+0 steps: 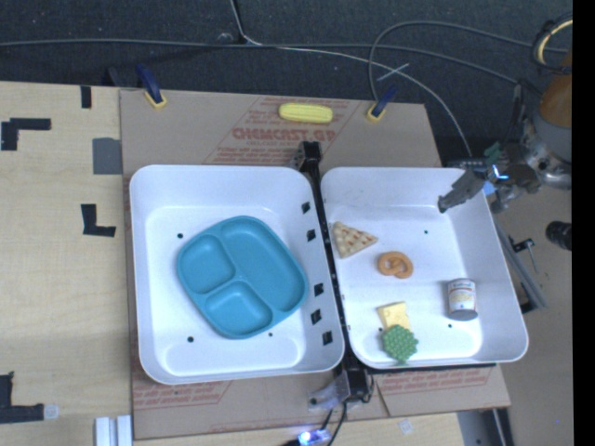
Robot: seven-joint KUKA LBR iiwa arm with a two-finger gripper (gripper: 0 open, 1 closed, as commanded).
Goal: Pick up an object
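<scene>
Approach stage, by the look of it: gripper (462,193) poised at the right bin's (423,182) upper right rim, nothing between the fingers, open or shut impossible to tell. Next, probably a descent onto one target: small can (460,298), glossy pretzel (395,265), dimpled cracker (351,239), cheese cube (393,315) or knobbly broccoli (400,343). Smooth blue divided plate (241,276) in the left bin (158,203).

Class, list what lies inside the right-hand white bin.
Right bin: cracker, pretzel, small can, yellow block, green broccoli-like toy. Beneath them is hidden.
</scene>
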